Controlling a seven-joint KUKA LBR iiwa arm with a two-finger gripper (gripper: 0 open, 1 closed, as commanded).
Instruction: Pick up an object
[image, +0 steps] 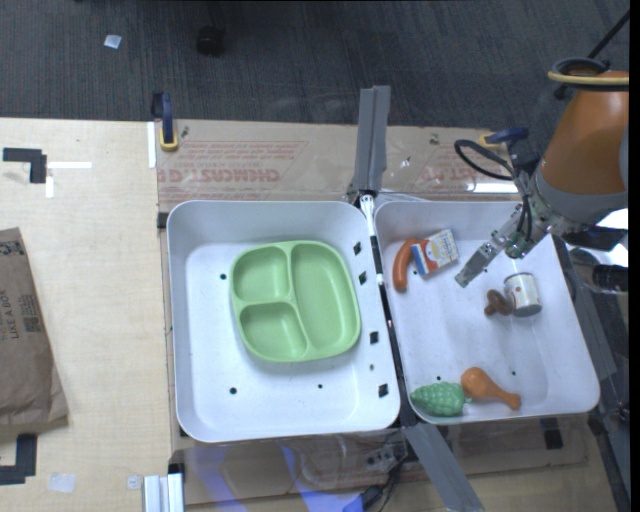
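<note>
Nothing is lifted yet: the two-finger gripper (478, 263) hangs over the right white bin (560, 400) near its far edge, whether released or clenched cannot be told, and no object is seen in it. Candidates lie in that bin: an orange sausage-shaped toy (401, 266) near the far left corner, a small silver can (521, 293) toward the right edge, and an orange toy drumstick (487, 387) along the near edge.

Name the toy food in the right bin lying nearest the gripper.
The orange sausage, curved by the bin's left wall, is closest to the gripper; the drumstick and green vegetable lie at the near edge.
</note>
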